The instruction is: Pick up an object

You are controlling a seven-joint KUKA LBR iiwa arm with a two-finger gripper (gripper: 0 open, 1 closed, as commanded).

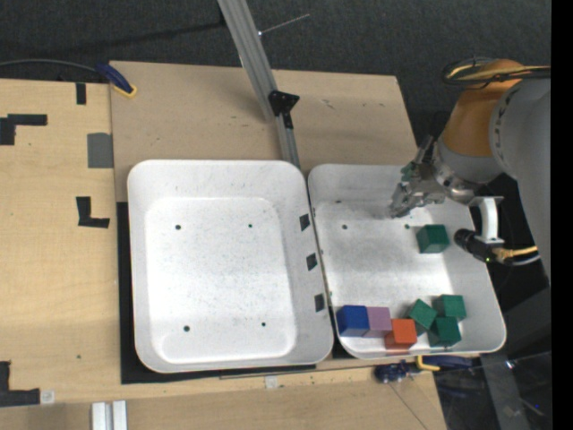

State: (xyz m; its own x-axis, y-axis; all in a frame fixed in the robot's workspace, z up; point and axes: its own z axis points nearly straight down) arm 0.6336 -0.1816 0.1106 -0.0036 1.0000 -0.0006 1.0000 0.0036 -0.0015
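Single fixed camera, mounted high, looking down at a slant on the tan wooden bench (224, 106). Both shallow white plastic bins, left (148, 267) and right (358, 186), fit in frame. Grey-and-orange arm (501, 124) enters from right edge. Moderate distance.

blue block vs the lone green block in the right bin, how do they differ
The blue block is blue and sits at the near edge of the right bin, touching a lilac block in a cluster. The green block is green, stands apart from the other blocks, and lies closer to the gripper. Both are small cube-like blocks resting on the bin floor, neither held.
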